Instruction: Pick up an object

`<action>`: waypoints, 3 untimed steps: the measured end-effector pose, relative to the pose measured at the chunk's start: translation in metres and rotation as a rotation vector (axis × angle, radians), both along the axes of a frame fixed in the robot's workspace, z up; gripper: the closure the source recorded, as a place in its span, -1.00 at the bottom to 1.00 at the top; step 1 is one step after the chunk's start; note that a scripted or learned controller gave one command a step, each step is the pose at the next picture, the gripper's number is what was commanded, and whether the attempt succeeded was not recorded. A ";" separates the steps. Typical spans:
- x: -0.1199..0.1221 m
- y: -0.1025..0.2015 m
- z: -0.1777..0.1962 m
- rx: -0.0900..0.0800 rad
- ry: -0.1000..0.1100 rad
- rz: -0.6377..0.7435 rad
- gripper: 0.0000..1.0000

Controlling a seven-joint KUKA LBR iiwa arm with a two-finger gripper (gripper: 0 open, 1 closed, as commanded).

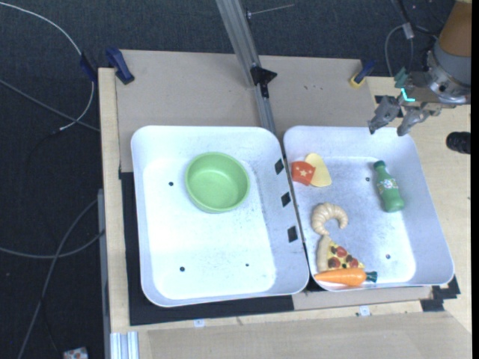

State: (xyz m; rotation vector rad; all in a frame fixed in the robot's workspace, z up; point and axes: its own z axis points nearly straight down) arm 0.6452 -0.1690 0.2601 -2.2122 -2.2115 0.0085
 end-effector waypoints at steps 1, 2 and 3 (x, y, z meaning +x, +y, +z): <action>0.001 0.000 0.004 -0.001 -0.007 0.000 -1.00; 0.000 0.005 -0.038 -0.001 -0.001 0.001 -1.00; -0.005 0.001 -0.100 -0.002 -0.001 -0.001 -1.00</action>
